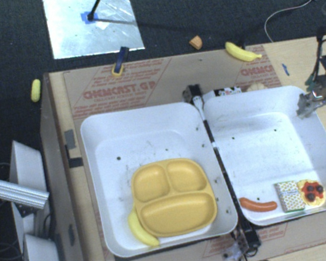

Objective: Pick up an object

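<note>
The right bin (313, 131) holds a red-orange sausage (258, 204) near its front edge. Beside it lies a small flat toy with a green-edged cracker part and a yellow piece with dark berries (300, 194). In the left bin (104, 168) a yellow divided plate (173, 195) rests with a yellow banana (141, 230) against its front left side. My gripper (308, 103) hangs over the right bin's far right rim, well away from the sausage and the toy, with nothing seen in it.
Outside the bins, a second banana (241, 51) and a small orange piece (196, 42) lie at the back. A small yellow object (35, 90) sits off the bench's back left corner. A metal clamp (195, 95) joins the bins at the back.
</note>
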Tool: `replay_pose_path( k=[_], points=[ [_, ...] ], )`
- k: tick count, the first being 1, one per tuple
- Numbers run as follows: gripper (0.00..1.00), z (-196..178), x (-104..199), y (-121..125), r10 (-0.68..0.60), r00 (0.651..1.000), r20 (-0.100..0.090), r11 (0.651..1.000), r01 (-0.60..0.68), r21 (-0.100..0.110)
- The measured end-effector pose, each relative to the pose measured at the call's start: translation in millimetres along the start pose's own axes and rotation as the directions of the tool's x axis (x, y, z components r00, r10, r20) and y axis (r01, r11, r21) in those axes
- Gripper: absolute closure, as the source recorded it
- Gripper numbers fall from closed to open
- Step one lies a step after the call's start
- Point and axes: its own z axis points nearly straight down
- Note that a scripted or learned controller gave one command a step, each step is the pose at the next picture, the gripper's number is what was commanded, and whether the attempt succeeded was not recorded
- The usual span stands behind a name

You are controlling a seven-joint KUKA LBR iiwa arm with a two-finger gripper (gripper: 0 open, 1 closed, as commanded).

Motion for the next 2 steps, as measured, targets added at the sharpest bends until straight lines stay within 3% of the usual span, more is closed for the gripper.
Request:
replay_pose_path(
  k=[1,2],
  points=[
    [1.00,-29.3,12.7,-3.7,0.007,1.000,-0.003,1.000,-0.007,0.006],
    [1.00,-14.7,69.6,-14.4,0.008,1.000,-0.005,1.000,-0.008,0.009]
  ],
)
